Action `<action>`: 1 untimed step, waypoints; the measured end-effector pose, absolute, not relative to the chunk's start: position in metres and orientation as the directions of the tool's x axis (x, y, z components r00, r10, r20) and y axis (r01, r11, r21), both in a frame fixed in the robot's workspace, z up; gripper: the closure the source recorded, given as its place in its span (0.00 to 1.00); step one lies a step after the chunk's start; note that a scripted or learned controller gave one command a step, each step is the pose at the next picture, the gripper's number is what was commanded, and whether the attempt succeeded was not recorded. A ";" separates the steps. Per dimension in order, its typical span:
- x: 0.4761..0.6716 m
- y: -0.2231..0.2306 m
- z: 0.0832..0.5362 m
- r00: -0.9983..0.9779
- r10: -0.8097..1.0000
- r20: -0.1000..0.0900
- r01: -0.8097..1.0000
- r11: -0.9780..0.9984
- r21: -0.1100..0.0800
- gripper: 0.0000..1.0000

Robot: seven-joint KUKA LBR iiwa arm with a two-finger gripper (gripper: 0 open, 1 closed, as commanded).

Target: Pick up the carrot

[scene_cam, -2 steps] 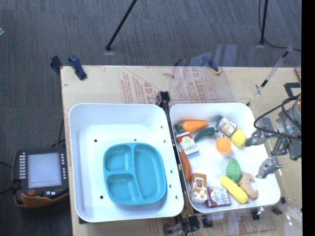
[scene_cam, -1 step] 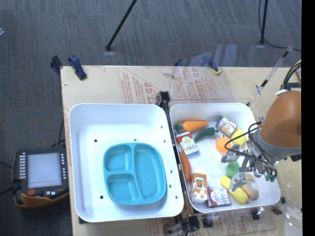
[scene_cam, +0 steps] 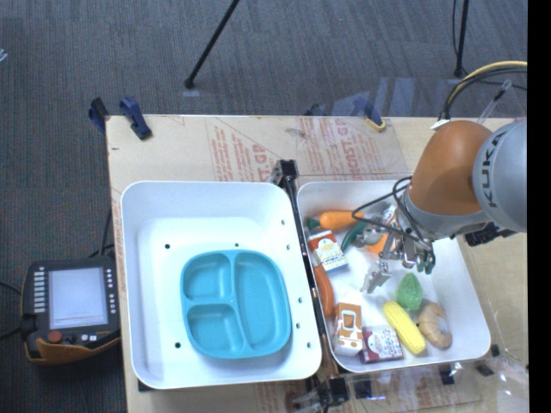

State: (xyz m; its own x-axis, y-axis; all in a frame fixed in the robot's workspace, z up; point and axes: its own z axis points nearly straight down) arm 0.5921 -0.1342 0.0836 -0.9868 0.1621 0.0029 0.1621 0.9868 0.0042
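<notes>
In the camera view, the gripper (scene_cam: 389,269) hangs over the middle of the right bin (scene_cam: 478,317), in the lower right of the frame, with the arm (scene_cam: 456,179) coming in from the right edge. Its fingers look slightly spread and nothing is seen between them, though they are small and hard to read. The carrot (scene_cam: 337,220) lies in the upper left part of that bin, up and to the left of the gripper and near it but apart, its long axis running roughly left to right with the green end at the left. A second orange piece (scene_cam: 324,289) lies along the bin's left wall, pointing top to bottom. The coming move probably calls for a shift up-left and fingers set across the carrot's long axis.
</notes>
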 end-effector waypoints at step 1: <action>0.593 -0.133 0.091 -0.988 0.157 0.006 0.157 0.988 0.002 1.00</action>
State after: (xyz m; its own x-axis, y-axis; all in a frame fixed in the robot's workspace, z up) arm 0.5927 -0.1332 0.0906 -0.9875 0.1575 0.0059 0.1575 0.9875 0.0023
